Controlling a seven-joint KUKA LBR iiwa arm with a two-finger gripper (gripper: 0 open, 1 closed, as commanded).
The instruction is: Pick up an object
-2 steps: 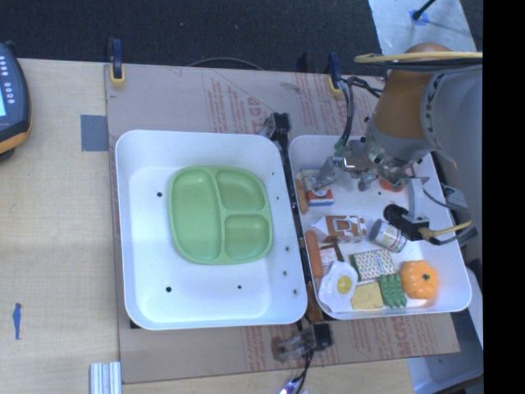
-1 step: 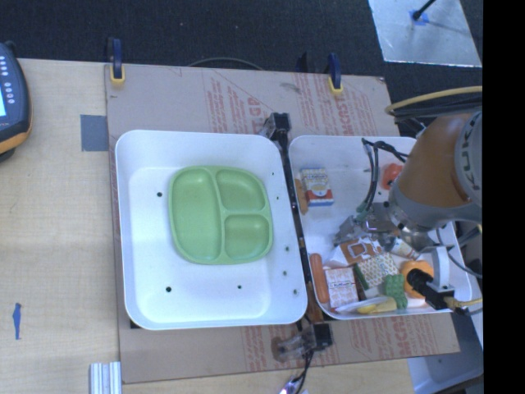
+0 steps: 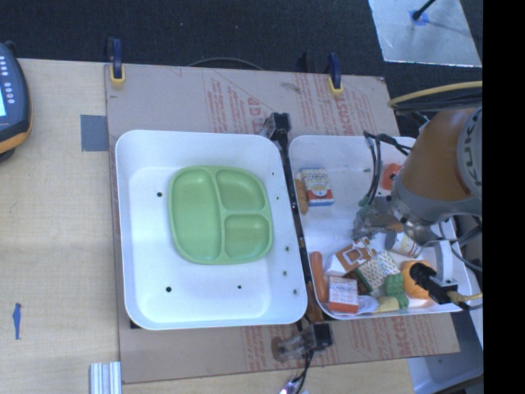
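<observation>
On the bench, the gripper [image 3: 371,222], fingers perhaps spread (unclear), hangs over the right bin [image 3: 344,150].

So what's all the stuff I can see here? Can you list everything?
Bins: two, white, side by side on the bench.
Divided plate: one, green, in the left bin.
Small carton: one, white with red and blue, upper part of the right bin.
Toy food and packets: a pile, mixed colours, lower part of the right bin.
Clamps: two, blue and yellow, top edge of the board.
Arm: one, orange band, over the right bin.
</observation>
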